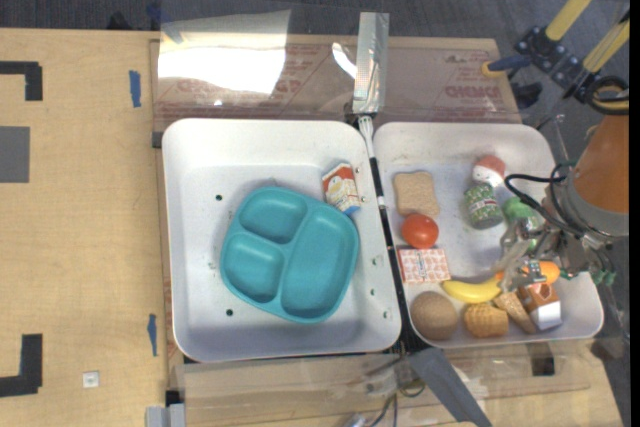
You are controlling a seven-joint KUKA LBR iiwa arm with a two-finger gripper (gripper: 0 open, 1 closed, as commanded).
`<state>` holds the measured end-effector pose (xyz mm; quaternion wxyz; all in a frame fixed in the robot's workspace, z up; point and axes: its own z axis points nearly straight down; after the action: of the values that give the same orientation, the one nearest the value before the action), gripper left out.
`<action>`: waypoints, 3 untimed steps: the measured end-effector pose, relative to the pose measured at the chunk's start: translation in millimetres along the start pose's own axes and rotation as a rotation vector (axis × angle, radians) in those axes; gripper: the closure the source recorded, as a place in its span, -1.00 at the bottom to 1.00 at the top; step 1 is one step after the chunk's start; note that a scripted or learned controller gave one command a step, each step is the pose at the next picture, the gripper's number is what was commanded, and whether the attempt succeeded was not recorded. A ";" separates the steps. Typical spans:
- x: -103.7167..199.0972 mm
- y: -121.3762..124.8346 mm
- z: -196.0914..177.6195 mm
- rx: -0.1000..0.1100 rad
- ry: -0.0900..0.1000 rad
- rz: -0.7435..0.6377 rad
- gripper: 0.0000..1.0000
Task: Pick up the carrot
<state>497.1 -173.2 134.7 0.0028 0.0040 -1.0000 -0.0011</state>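
Carrot pick: gripper down at the right edge of the right bin, grasp unconfirmed.

Carrot (541, 271) reads as the small orange bit at lower right of the frame, partly hidden by the gripper (528, 253), just right of the banana (470, 291). Can't tell if fingers are released or clenched. Clutter crowds it: cracker (486, 320), tomato (420, 231), bread (414, 192), so probably a tight approach. Left bin (190, 155) has 1 teal tray (290, 253).

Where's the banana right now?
The curved yellow toy banana lies in the right white bin, near its front edge, just below the red tomato and the pink patterned box, and above the round brown potato-like ball.
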 end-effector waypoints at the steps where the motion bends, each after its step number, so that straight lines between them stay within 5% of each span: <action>1: -32.3 -42.2 41.2 0.001 -0.012 0.018 1.00; 2: -25.7 19.9 -22.8 0.002 -0.018 -0.009 1.00; 3: -3.1 32.3 -16.3 0.002 -0.009 -0.108 1.00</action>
<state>500.1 -140.8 151.0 -0.0016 0.0577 -0.9983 -0.0003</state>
